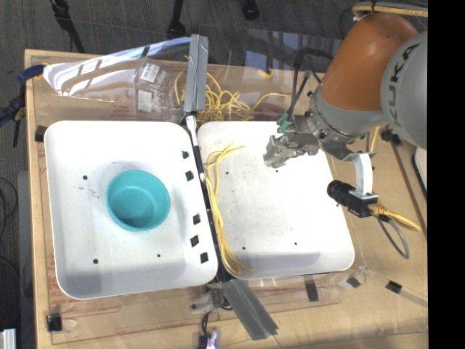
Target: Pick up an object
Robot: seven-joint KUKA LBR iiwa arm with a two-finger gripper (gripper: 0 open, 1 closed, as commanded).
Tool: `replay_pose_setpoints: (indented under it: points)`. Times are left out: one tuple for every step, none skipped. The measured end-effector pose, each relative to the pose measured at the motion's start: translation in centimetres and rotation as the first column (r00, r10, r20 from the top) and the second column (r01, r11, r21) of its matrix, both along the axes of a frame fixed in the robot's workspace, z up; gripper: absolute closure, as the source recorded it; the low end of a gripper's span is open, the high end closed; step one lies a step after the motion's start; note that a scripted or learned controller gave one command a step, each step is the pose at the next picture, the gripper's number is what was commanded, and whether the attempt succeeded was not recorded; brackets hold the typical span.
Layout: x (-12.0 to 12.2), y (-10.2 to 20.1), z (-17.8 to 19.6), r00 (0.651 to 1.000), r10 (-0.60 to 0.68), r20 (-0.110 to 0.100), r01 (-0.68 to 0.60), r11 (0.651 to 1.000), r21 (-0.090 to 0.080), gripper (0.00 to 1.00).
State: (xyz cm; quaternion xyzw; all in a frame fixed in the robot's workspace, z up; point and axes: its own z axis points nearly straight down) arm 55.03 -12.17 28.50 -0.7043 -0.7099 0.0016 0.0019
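— Teal bowl (139,199): where is it?
— In the left bin (65,147), near its middle, upright.
— And the gripper (278,153)?
— Over the far part of the right bin (320,249), well apart from the bowl. Whether it is apart or together, I cannot tell.

The bowl (139,199) at about 9 o'clock is a solid teal, sitting in a plain white bin (73,260) with a few tiny dark dots on its floor, and the bin (290,231) next to it is the same white with faint grey speckling. Yellow cords (218,195) run down the seam between them and pile up pale yellow around 12 o'clock. Over at 2 o'clock the arm (378,57) is grey with a big orange band, the gripper (280,155) is dull metallic grey, and the bench (407,267) is light tan wood.
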Motion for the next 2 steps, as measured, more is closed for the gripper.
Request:
replay_pose_setpoints:
  points:
    - [0.7,1.9,-7.7,0.874,-0.486,-0.004,0.486,0.874,-0.003,0.0]
    - [1.3,-2.9,-9.0,0.869,-0.494,0.001,0.494,0.869,-0.003,0.0]
